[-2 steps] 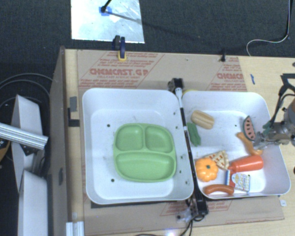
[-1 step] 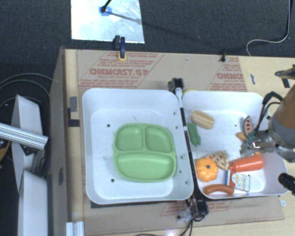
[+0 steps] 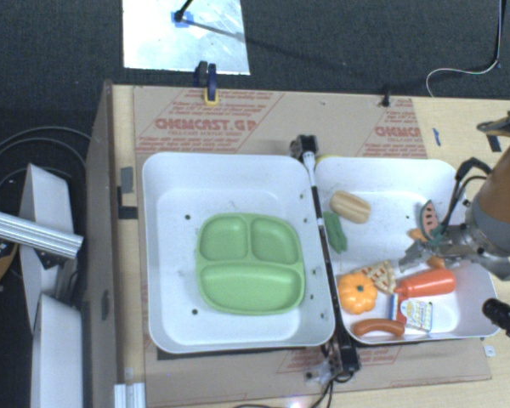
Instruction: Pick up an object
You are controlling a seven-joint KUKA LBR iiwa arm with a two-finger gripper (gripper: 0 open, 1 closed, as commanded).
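Bins sat side by side on the bench: the left bin (image 3: pixel 166 228) carried a green divided plate (image 3: pixel 251 263), and the right bin (image 3: pixel 382 172) carried the toys. Near its far wall lay a tan bread roll (image 3: pixel 350 206), with a green pepper (image 3: pixel 335 234) beside the divider. Toward the near wall were an orange pumpkin (image 3: pixel 358 291), a waffle piece (image 3: pixel 380 274), a sausage (image 3: pixel 376 328) and a red bottle (image 3: pixel 424 285) with a white label. A watermelon slice (image 3: pixel 428 219) lay near the right wall. The arm (image 3: pixel 501 202) came in from the right, and the gripper (image 3: pixel 431 252) hung low between the watermelon slice and the red bottle; whether it was released or clenched could not be told.
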